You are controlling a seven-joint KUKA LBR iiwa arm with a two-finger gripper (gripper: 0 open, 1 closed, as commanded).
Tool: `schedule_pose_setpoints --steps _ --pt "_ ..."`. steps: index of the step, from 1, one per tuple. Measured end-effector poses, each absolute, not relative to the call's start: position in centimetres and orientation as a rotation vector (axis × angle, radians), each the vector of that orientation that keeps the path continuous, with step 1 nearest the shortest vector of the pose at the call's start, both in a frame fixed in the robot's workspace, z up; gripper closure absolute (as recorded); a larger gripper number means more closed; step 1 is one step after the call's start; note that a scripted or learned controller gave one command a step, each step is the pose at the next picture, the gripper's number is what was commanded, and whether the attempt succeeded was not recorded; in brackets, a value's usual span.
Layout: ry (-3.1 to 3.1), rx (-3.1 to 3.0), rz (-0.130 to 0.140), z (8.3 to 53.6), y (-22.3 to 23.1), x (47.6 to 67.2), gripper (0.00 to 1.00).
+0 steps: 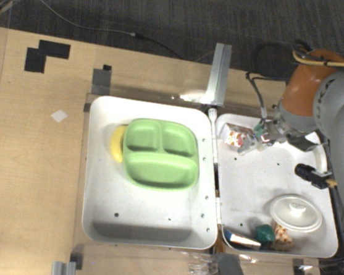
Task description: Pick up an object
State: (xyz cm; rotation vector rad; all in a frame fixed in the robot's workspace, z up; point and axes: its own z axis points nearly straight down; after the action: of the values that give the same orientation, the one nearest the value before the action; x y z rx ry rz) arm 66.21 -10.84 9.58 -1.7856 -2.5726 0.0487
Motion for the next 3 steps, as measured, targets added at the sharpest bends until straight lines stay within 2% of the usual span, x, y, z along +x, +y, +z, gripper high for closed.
schedule_pose_setpoints --steps 1,2,3 --pt "-2.574 -1.760 0.020 9.4 -14.0 66.3 1.00" --pt "-2.593 -1.771 0.004 9.8 -13.9 66.8 0.00" --pt "-2.463 -1.958 -0.003 9.8 -18.5 57.6 0.00"
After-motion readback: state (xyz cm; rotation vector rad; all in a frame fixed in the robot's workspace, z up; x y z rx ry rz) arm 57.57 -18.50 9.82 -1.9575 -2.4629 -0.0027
